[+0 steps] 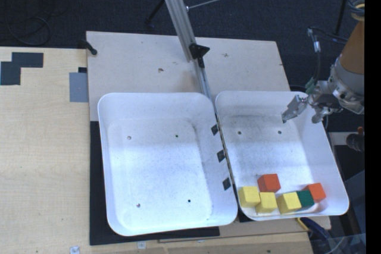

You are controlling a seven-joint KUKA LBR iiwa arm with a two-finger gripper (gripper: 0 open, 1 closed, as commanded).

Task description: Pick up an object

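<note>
While hand [303,110] hovers spread, grasping nothing, over right bin [333,157] | blocks [280,192] clustered at near edge

Arm [357,56] — cropped at right edge

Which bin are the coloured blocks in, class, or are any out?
All in the right bin: the blocks cluster along its near edge.

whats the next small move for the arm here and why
Probably bring the tool toward the near edge of the right bin, over the blocks. It hangs at the bin's far right rim with nothing between its fingers, while the red block and the yellow blocks sit clustered along the near wall.
</note>
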